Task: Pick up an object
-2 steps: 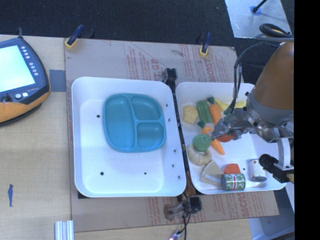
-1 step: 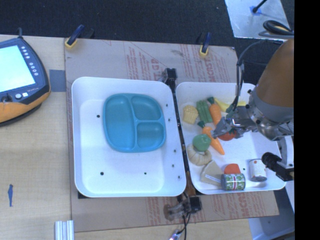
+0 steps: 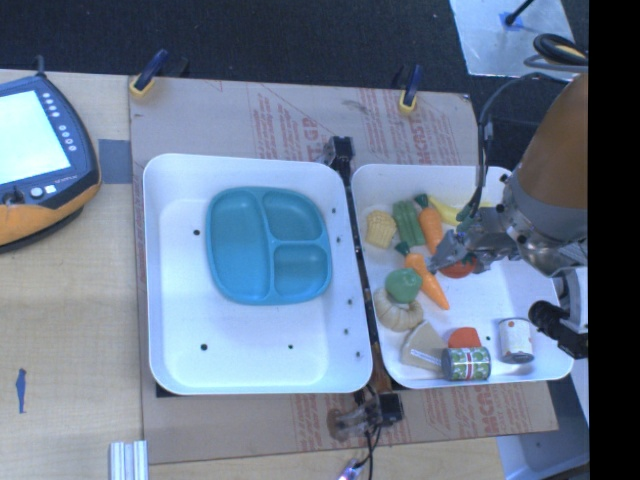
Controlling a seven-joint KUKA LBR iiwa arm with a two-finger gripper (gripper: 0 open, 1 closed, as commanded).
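Observation:
The right bin [image 3: 540, 313] holds several toy foods. Among them are a yellow corn cob [image 3: 380, 230], a green vegetable [image 3: 407, 223], an orange carrot [image 3: 430, 226] and a second carrot [image 3: 430, 283]. Nearer the front lie a green round fruit [image 3: 403, 285], a pale garlic bulb [image 3: 398, 314], a cheese wedge [image 3: 425, 346], a green-labelled can [image 3: 466, 363] and a small white can [image 3: 515, 340]. My gripper [image 3: 452, 252] hangs low in the middle of this bin, just above a red piece [image 3: 460, 269] and beside the carrots. Its dark body hides most of the red piece.
The left bin [image 3: 175, 318] holds a blue divided plate [image 3: 268, 244]. A tablet in an orange case [image 3: 40, 158] lies at the far left of the bench. Clamps [image 3: 148, 74] [image 3: 408, 90] hold the cardboard's back edge. The arm's body [image 3: 555, 158] overhangs the right bin's right side.

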